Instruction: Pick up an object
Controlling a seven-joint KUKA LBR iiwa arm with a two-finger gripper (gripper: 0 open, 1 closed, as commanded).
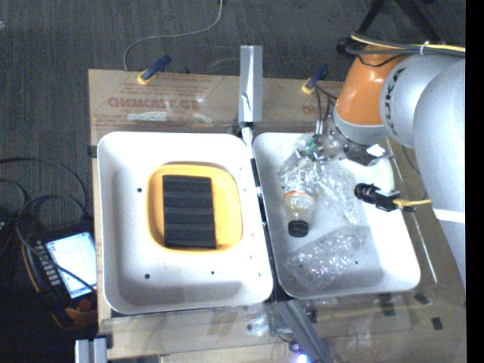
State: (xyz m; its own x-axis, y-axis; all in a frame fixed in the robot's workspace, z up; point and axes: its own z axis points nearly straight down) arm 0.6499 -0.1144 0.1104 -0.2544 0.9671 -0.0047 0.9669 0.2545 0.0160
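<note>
Dark carpet around the tabletop (151,104); I'm low over the right bin (404,278), my hand (324,147) at the clear plastic bottle (302,191). Grip unreadable, can't tell. Next: confirm hold, then lift.

Clear plastic bottle (302,190), crumpled, black cap, orange band near the neck: lies on its side, centre-right of frame, cap toward bottom. Second crushed clear bottle (327,251) lies lower right, just below it.
</note>
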